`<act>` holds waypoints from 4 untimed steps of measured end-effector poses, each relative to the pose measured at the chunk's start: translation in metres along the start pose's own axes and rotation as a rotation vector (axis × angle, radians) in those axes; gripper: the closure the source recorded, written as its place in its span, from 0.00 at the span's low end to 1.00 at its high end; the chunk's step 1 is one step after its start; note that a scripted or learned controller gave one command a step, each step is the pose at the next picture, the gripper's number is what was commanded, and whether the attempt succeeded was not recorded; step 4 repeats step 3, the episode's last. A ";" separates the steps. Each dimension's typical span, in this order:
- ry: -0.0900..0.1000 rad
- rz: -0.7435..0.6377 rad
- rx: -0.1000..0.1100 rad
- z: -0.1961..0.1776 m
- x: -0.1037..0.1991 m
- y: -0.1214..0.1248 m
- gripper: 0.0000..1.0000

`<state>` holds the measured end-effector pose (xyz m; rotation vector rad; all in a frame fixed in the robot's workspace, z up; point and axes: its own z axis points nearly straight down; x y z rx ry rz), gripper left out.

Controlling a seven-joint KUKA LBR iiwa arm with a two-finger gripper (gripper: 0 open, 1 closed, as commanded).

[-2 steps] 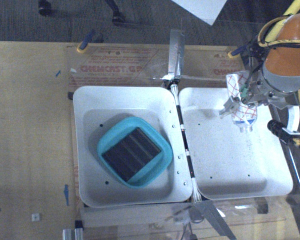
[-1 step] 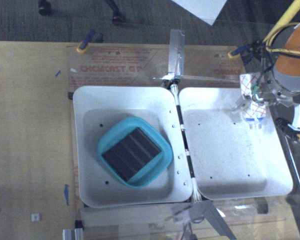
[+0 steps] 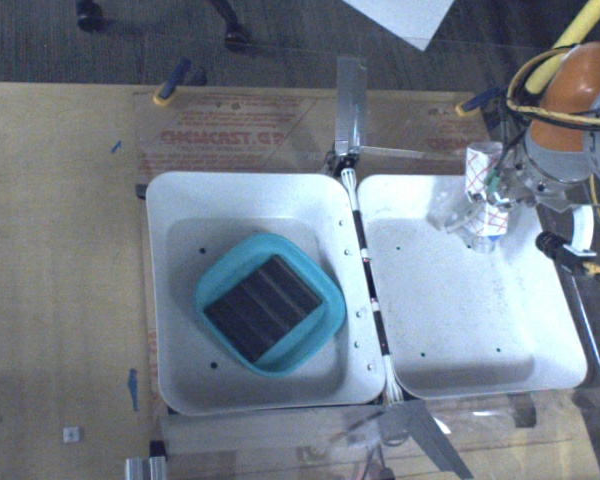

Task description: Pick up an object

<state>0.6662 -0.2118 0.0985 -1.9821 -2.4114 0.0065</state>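
- Camera view: your arm reaches in from the right, its orange band above the far right corner of the right bin.
- The tool hangs over that corner, and a paper cup, white with a coloured pattern, sits right at its tip. The cup's image is smeared, so you cannot tell whether the tool is wide, narrow, or clamped on the cup; treat the grip as unconfirmed.
- The cup's long axis looks roughly upright, tipped slightly, with its lower end near the bin floor. If it is not yet held, the tool is already on it and needs almost no sideways travel.
- The other candidate lies well apart: a teal tray carrying a dark ribbed block, in the middle of the left bin, turned diagonally.
- From the tool that tray lies left and toward the near edge, across the divider between the bins.
- The cup is by far the nearer target.
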 end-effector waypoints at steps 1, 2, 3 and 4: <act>0.000 -0.002 0.004 -0.012 0.001 0.000 1.00; -0.014 -0.088 -0.015 -0.065 0.058 0.007 1.00; -0.018 -0.234 -0.019 -0.114 0.123 0.024 1.00; -0.018 -0.234 -0.019 -0.114 0.123 0.024 1.00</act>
